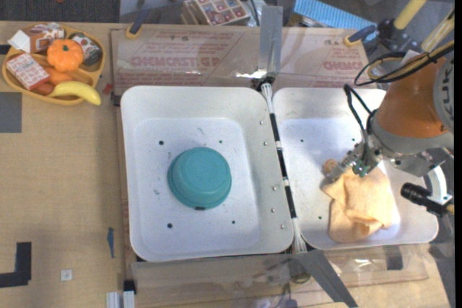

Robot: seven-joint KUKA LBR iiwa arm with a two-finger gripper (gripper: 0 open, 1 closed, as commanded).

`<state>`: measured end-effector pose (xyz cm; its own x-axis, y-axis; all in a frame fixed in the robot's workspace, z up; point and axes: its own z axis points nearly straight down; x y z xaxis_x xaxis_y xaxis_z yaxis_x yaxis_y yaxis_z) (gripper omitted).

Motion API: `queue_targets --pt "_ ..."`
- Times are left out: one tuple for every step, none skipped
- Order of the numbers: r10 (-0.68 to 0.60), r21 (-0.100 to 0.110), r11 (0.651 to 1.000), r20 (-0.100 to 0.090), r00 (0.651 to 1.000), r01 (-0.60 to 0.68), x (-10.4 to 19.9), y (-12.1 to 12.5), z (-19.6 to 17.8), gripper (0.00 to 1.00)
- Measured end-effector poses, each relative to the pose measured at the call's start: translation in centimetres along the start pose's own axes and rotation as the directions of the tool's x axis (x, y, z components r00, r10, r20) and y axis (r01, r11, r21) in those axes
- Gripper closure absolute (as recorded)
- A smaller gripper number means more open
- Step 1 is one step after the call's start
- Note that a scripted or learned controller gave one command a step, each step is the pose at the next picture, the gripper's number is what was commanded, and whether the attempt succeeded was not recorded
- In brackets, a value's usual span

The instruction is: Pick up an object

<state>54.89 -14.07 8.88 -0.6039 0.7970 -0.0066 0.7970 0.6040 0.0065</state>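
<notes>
Where the gripper (355,164) hangs: touching yellow cloth's (363,204) top edge; grip state: cannot tell

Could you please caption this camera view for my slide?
Gripper lowered onto yellow cloth in right bin; teal bowl in left bin.

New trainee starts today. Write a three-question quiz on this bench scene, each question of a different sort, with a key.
1. True or false: the teal bowl sits in the left bin.
2. What lies in the right bin under the gripper? A) a banana B) a yellow cloth C) a book
3. Fill in: the small dish of toy food stands at the bench's far ____ corner in the camera view.

Key: 1 true; 2 B; 3 left.
</notes>
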Motion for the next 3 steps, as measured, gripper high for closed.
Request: queue_targets --pt "0.004 -0.004 1.0 0.003 1.0 -0.004 -0.2 0.0 -1.1 1.0" --pt "0.212 0.006 0.977 -0.003 0.977 -0.212 7.7 8.7 -9.6 1.0" --pt "0.224 0.007 0.975 -0.003 0.975 -0.224 10.0 11.7 -18.8 1.0"
